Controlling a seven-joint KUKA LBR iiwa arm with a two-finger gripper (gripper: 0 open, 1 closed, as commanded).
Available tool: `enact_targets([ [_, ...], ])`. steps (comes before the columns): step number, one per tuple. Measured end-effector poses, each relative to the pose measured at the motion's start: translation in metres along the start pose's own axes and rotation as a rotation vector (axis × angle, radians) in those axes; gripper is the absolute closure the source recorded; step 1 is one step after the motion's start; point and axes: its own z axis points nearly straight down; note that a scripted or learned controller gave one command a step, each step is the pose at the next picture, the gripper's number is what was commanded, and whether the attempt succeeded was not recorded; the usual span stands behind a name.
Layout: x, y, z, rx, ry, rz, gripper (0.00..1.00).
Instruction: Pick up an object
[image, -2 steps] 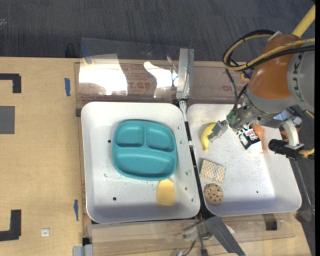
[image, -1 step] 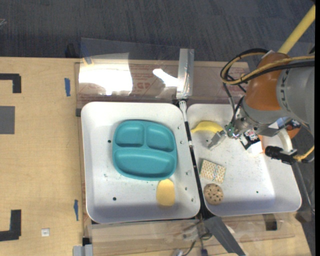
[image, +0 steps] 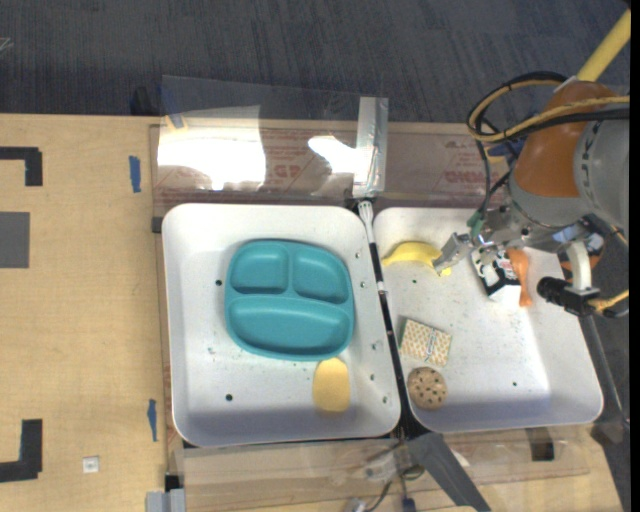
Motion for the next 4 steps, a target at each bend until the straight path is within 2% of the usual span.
enact_targets([
  [1, -0.036, -0.023, -0.009, 0.005, -0.007, -0.003, 0.00],
  [2, -0.059, -0.036, 0.023, 0.002, -0.010, 0.045, 0.00],
  [3, -0.058, -0.036, 0.013, 0.001, -0.012, 0.043, 1.00],
  [4, 0.005, -0.018, -0.059, 0.001, -0.009, 0.239, 1.00],
])
